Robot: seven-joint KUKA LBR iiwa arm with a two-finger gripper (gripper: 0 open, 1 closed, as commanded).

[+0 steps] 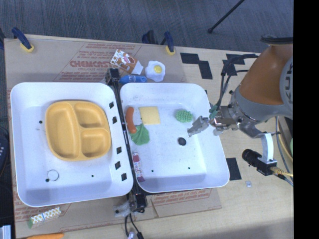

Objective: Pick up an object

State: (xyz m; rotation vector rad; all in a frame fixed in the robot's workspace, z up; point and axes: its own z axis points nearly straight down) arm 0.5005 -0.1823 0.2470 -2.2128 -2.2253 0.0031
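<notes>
**Claw poised over the right bin's far edge, objects lying to its left**

Farthest to the left of the claw sits the left bin point(20, 133), which carries a yellow divided tray point(77, 129). Nearer, the right bin point(199, 173) holds the loose items. Along that bin's left wall lies an orange sausage-shaped piece point(130, 119), touching a green leafy piece point(140, 135) just below it. Beside them, toward the claw, a flat yellow square point(149, 115) rests on the bin floor. Closer still is a small green knobbly object point(183, 116), lying just left of the claw and slightly above it in the view. A small dark round thing point(182, 142) lies just left of the claw and slightly below it.

The gripper point(196, 127) reaches in from the right, over the right side of the right bin. Whether its fingers are apart or together cannot be told; nothing is seen between them.
</notes>
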